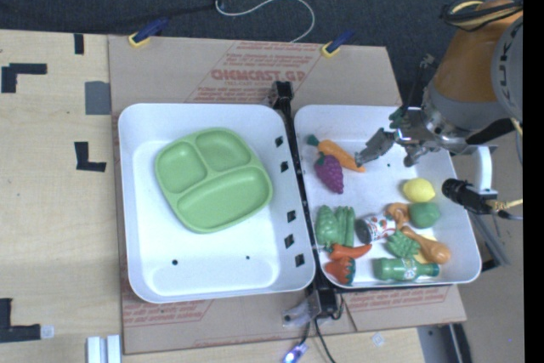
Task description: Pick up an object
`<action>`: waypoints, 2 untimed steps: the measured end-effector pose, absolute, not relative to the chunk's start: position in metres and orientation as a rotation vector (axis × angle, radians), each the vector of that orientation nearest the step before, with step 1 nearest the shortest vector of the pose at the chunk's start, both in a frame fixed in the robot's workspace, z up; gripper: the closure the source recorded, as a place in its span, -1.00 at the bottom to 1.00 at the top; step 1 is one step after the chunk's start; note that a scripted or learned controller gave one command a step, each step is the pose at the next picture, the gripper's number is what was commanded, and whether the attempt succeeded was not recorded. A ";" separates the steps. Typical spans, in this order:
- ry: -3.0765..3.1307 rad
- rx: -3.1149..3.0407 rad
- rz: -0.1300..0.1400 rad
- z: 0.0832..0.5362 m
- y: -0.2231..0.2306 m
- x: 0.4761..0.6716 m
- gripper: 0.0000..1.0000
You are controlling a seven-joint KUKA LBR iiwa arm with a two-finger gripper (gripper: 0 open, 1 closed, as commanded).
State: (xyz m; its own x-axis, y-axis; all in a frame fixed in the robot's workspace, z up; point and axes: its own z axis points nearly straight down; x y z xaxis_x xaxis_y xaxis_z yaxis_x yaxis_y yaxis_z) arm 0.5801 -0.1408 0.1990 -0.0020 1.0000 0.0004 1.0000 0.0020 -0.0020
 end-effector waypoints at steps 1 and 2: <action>-2.230 -2.205 0.000 0.183 -0.037 0.583 -1.00; -2.224 -2.215 0.004 0.193 -0.043 0.583 1.00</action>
State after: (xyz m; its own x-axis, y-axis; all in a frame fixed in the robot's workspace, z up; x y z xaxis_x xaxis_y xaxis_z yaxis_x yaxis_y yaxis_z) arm 0.5826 -0.0434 0.1933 -0.0041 1.0000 0.0007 1.0000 0.0041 -0.0040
